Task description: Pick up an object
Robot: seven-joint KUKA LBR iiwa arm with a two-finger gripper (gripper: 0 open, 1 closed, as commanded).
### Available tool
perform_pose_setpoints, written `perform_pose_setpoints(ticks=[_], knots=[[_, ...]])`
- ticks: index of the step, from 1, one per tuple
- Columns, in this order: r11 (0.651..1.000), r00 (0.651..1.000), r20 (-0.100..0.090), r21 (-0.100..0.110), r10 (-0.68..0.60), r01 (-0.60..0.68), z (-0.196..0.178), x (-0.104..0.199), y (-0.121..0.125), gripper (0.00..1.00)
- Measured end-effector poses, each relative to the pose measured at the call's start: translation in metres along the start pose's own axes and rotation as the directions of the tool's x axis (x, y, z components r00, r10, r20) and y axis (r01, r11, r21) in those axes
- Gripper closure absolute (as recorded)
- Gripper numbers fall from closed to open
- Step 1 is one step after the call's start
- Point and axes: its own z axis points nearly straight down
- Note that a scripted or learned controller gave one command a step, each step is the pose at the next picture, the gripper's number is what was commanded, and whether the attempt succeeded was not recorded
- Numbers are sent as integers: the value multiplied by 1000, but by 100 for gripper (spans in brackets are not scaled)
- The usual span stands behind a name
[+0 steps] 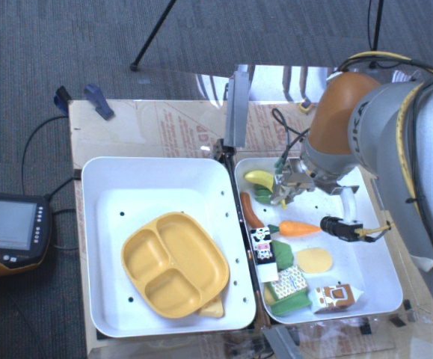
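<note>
The right bin [381, 264] holds several toy foods: a yellow banana [259, 178], a green piece [263, 195] just below it, a brown sausage [250, 209], an orange carrot [300, 229], a yellow disc [314, 259], a black-and-white carton [262, 248], a green vegetable [288, 303] and a small brown-and-white carton [334, 297]. My gripper [282, 193] hangs low over the bin's far left part, beside the banana and the green piece. Nothing shows between its fingers.
The left bin [119, 189] holds a yellow divided plate [173, 263] with a pale yellow piece [212, 310] under its near edge. A metal post [236, 114] stands behind the bins. A teach pendant [8, 230] lies off the bench at left.
</note>
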Motion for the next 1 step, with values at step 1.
perform_pose_setpoints(ticks=[1], knots=[[1000, 1000, 3, -19, 17, -17, -94, 12, 2, 100]])
